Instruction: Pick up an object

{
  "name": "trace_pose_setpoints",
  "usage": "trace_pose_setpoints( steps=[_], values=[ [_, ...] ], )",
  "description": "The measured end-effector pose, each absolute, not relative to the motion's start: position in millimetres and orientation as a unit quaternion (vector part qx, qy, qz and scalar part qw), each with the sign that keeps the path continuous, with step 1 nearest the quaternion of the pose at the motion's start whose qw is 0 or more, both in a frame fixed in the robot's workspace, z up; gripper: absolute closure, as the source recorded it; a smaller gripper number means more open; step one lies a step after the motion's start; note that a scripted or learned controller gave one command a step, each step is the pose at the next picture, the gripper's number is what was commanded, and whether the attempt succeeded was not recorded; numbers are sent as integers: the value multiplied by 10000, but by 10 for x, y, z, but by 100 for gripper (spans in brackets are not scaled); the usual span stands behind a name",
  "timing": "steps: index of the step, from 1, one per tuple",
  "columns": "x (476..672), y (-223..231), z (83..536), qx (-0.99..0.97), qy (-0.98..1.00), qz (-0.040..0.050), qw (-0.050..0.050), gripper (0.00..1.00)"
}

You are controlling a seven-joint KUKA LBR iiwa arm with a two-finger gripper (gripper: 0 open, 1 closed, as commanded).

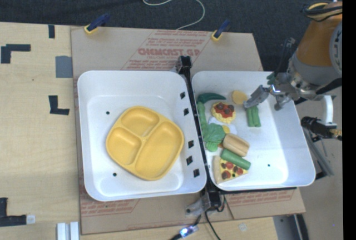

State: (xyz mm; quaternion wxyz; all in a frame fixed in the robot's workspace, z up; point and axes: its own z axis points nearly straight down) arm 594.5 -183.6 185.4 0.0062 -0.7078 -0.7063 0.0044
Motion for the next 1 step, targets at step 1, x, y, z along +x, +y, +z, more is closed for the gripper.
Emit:
trace_pose_setpoints(
  steps=[1],
  values=[
    [5979,-1835,1930,-7067,-7075,7,6,0]
  ],
)
